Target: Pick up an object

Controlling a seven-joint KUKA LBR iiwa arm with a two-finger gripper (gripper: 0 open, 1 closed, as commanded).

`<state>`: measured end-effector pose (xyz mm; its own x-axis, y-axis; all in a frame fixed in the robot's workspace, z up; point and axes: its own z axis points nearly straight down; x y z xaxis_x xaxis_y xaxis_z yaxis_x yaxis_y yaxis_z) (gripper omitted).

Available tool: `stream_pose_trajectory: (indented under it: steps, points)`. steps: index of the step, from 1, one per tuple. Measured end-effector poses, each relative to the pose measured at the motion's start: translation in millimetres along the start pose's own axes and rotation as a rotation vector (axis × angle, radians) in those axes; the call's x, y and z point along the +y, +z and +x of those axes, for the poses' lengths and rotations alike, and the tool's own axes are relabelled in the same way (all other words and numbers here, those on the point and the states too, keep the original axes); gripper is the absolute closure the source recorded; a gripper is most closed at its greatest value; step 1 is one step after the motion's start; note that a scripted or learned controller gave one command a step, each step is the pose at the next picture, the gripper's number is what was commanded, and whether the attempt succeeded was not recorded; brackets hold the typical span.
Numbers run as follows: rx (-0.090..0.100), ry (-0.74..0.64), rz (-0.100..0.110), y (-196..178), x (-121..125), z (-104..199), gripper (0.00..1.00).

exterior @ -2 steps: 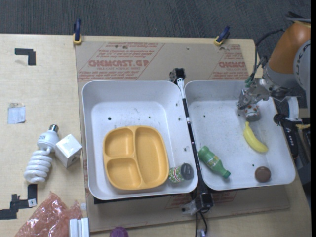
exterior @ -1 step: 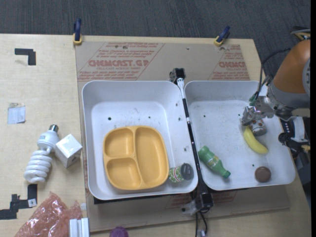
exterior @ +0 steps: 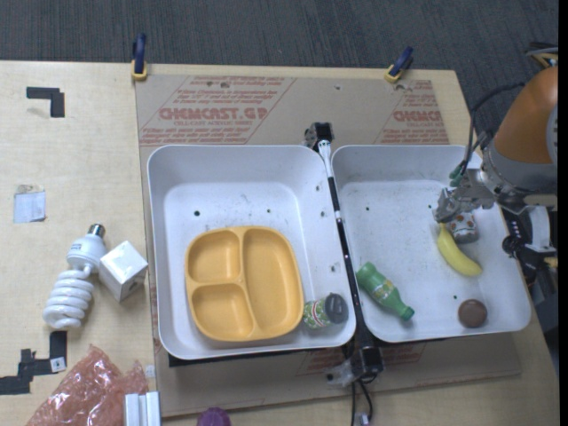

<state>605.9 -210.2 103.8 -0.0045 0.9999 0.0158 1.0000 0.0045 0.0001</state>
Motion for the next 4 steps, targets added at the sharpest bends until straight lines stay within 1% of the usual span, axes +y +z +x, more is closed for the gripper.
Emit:
stream_pose_trajectory:
  steps: [1, 2, 3, 4]
  points:
    - [-0.017, 0.004, -0.001, -64.1, 34.2, 104.6, 1.0]
    - [-0.017, 0.004, -0.001, -64.1, 34.2, 104.6, 0.0]
    - [-0.016, 0.006, 0.0, 13.0, 9.1, 108.0, 0.0]
    - [-0.017, 0.002, -0.001, 12.1, 53.6, 88.1, 0.0]
